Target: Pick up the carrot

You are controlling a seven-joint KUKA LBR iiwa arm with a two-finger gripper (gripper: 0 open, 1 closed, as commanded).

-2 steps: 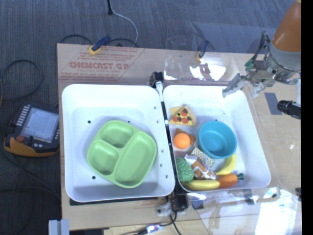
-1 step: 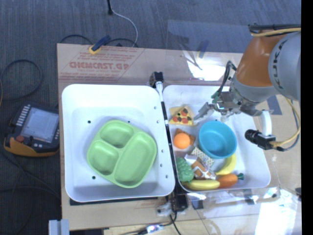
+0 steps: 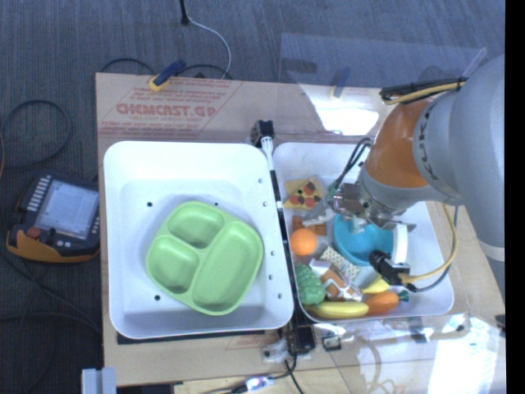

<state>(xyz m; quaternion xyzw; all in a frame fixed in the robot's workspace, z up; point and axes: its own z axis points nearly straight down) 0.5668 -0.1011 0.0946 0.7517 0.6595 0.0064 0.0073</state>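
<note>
The arm reached in from the right and hung low over the right bin (image 3: 439, 298), its gripper (image 3: 358, 208) buried among the toys near the blue bowl (image 3: 361, 240). Whether that gripper was released or clenched could not be told from above (the wrist covered it). The carrot (image 3: 382, 303) lay at the near edge of that bin, orange and stubby, touching the banana (image 3: 340, 309) on its left and sitting just below the black cable (image 3: 394, 273) end. It was apart from the gripper, so nothing was in hand yet. To do this well, the arm probably needed to lift clear of the bowl, shift toward the near rim, and come down with the gripper set across the carrot's short width. The orange ball (image 3: 303, 242) was a tempting decoy in colour. The crowding banana and the bin wall left little room, so a straight vertical drop looked safest. The green divided plate (image 3: 207, 257) sat in the left bin (image 3: 131, 187), out of the way.
</note>
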